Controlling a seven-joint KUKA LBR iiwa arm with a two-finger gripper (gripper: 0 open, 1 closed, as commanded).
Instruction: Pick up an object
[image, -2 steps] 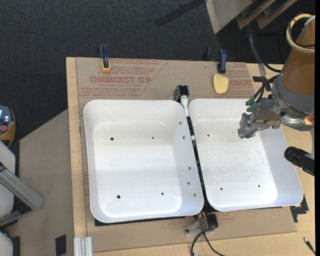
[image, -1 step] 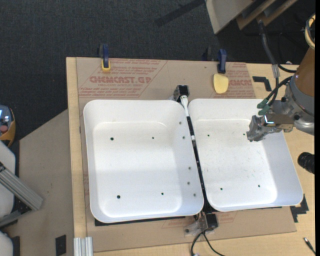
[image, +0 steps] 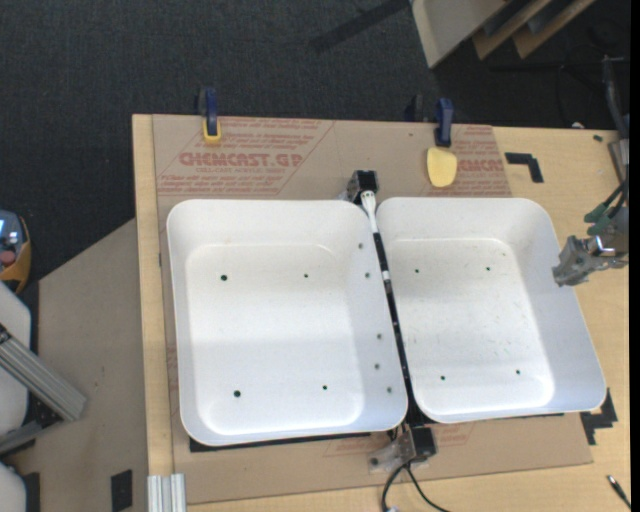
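The small yellow thing (image: 441, 167) on the desk (image: 260, 150) behind the right bin (image: 470, 320) looks light and maybe soft. I would pinch it across its narrow sides. The gripper (image: 576, 260) sits at that bin's right edge, and I cannot tell if it is open or shut.

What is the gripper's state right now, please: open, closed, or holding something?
Gripper: at the right bin's right edge; whether open or shut cannot be told, and no object is seen in it.

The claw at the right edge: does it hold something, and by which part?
It cannot be told: the claw is small and blurred beside the right bin.
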